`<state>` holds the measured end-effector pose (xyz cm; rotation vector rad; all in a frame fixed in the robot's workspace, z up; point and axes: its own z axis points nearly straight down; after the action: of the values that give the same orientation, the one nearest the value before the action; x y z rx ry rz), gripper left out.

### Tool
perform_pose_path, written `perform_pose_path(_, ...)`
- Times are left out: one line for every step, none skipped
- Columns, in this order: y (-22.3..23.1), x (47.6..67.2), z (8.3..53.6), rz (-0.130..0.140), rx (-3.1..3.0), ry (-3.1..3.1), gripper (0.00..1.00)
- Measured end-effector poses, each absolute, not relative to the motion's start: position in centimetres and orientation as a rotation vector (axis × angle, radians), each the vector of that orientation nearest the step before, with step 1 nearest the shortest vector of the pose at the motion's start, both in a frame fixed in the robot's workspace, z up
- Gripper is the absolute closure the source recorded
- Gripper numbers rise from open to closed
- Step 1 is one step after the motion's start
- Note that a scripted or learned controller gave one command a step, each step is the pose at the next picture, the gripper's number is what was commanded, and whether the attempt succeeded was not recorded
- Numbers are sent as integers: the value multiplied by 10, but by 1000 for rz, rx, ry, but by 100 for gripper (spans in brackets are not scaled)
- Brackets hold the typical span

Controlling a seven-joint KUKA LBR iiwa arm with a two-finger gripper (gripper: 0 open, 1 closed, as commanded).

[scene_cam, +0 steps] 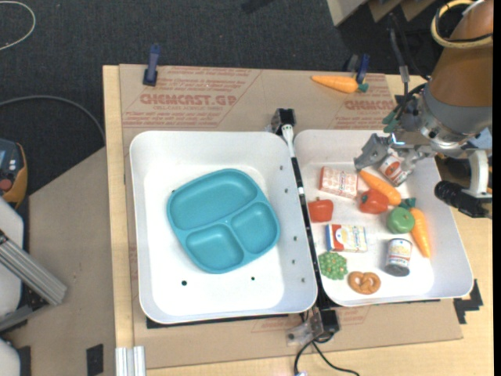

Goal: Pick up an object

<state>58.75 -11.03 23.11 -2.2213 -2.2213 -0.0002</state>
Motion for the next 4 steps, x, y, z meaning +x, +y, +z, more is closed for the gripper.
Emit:
perform_pose_path(-110,588,242,-3,-2223,-2224,100)
perform_pose_path(-53,553,208,4,-2211,-2221,100)
perform_pose_path(9,487,186,7,-2209,-2220,100)
perform_pose_path(-61,480,311,-12,-2238,-2223,100)
